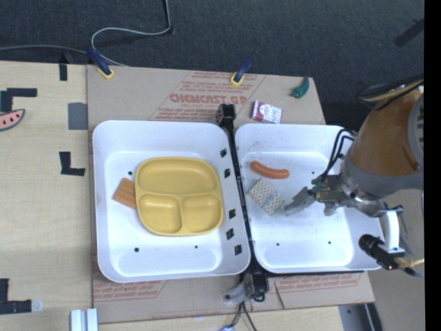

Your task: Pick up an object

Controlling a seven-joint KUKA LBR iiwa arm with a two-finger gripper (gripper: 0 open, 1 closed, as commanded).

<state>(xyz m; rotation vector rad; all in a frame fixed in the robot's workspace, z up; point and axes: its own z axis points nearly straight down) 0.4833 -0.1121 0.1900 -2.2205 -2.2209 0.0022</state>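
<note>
Camera view shows the end effector [295, 205] low in the right bin [324, 257], fingers spread a little, holding nothing. The small patterned block [265, 195] lies just beside it, so the pick-up is not done yet.

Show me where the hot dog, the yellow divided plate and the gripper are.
hot dog [269, 171], camera view, middle of the sausage.
yellow divided plate [180, 173], camera view, floor of its large compartment.
gripper [295, 205], camera view, between its fingertips.

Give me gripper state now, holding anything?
Gripper: fingers spread open, holding nothing, low in the right bin beside the patterned block.
</note>
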